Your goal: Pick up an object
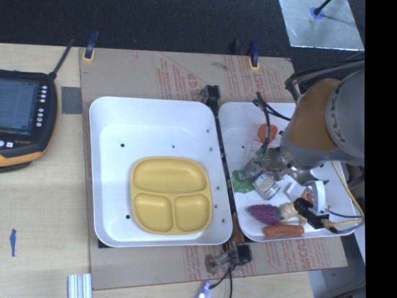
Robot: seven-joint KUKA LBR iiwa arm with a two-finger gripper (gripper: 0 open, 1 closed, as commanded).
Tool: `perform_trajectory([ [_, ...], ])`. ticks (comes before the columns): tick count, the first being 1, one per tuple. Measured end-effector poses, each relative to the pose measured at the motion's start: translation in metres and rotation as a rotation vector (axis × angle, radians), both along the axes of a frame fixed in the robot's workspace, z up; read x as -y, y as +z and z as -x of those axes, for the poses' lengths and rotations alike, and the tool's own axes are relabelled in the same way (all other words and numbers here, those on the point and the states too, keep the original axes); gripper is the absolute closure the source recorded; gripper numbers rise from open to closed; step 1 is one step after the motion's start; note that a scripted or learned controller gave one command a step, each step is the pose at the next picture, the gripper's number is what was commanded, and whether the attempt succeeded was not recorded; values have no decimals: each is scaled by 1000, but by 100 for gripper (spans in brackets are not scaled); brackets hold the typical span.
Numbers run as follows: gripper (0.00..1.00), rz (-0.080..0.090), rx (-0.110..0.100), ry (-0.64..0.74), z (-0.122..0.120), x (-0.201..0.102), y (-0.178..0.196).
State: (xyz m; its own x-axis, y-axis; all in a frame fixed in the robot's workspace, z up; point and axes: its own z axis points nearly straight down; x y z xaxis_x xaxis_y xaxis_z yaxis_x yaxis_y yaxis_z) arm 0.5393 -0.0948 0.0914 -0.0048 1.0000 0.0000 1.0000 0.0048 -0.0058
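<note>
**A:** What lies in reach of the pincer (pixel 263 166)?

**B:** It is down in the right bin (pixel 239 120), among a small heap. Right beside it, towards the bin's near edge, is a small silvery packet (pixel 267 186). On its other side a green piece (pixel 243 184) lies against the bin's left wall. Behind it, towards the far edge, sits a small orange-red thing (pixel 267 131).

**A:** And nearer the front?

**B:** Past the packet are a purple, knobbly, grape-like piece (pixel 264 213), a pale lump (pixel 288 212) touching it, and an orange carrot-shaped piece (pixel 283 231) along the front rim.

**A:** Does the pincer have hold of anything?

**B:** I cannot tell; the arm (pixel 322 123) hangs over it and the clutter blurs it.

**A:** How much room is there?

**B:** Little on this side. The things crowd the bin's left and front walls, and the arm covers much of its right half. The far left corner of this bin shows bare white floor. Beyond the dividing wall, the left bin (pixel 108 129) has a yellow sectioned tray (pixel 170 194) at its front and open floor behind.

**A:** Around the bins?

**B:** Brown board on the bench (pixel 37 228), and a tablet-like controller (pixel 25 117) far to the left.
</note>
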Motion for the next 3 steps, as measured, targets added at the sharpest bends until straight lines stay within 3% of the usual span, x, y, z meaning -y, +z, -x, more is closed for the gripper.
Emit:
perform_trajectory([
  [1, 0, 0, 3, -2, -38, 5, 1],
  [2, 0, 0, 1, 0, -14, 13, 0],
  [3, 0, 0, 1, 1, 1, -3, 0],
])
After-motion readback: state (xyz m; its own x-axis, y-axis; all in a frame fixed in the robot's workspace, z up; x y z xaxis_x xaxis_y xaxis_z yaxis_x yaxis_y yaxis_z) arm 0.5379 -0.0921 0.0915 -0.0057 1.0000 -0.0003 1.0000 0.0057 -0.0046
